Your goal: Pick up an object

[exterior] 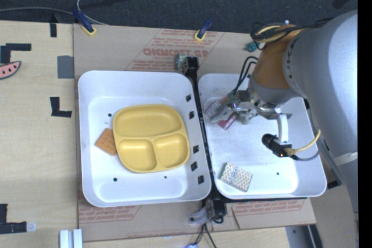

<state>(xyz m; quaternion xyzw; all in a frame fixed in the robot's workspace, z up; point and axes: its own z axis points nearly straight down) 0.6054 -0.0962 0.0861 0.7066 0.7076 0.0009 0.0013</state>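
Right bin, near corner: a patterned packet (236, 176) lies flat on the floor of the right bin (302, 183), well apart from the tool.
Left bin (93, 125): a yellow divided tray (151, 137) is seen with an orange cracker (106, 141) touching its left edge.
Right bin, far end: a small wrapped object (221, 113) lies just beside the tool (239, 108).
Tool state: cannot be told; the fingertips are blurred among clutter.
Progress: nothing is seen lifted; the grasp and lift are judged outstanding.

I see a tray (152, 137) in the left bin (93, 183), a packet (236, 176) low in the right bin (302, 180).
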